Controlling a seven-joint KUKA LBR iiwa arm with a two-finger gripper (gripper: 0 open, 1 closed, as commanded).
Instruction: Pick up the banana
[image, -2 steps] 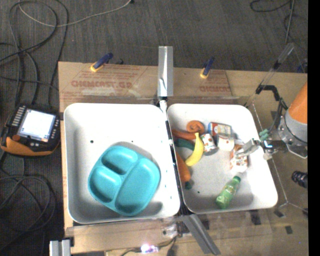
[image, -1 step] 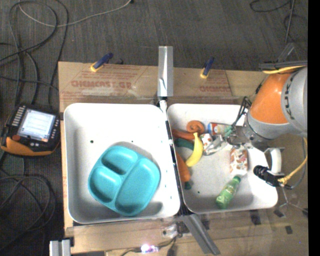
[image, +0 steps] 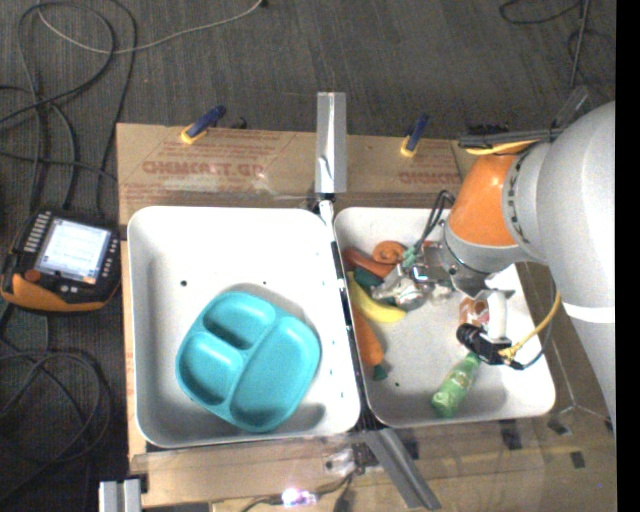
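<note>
The curved yellow banana (image: 374, 305) is seen lying in the right bin (image: 520, 400) near its left wall, just under the metallic gripper (image: 405, 290). A smooth orange carrot (image: 369, 343) lies just beside it.

Glossy teal plastic tray (image: 250, 361); smooth white bins (image: 160, 260).

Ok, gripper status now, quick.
Gripper: down in the right bin, right over the banana; open or shut cannot be told, and no hold on it is visible.
</note>
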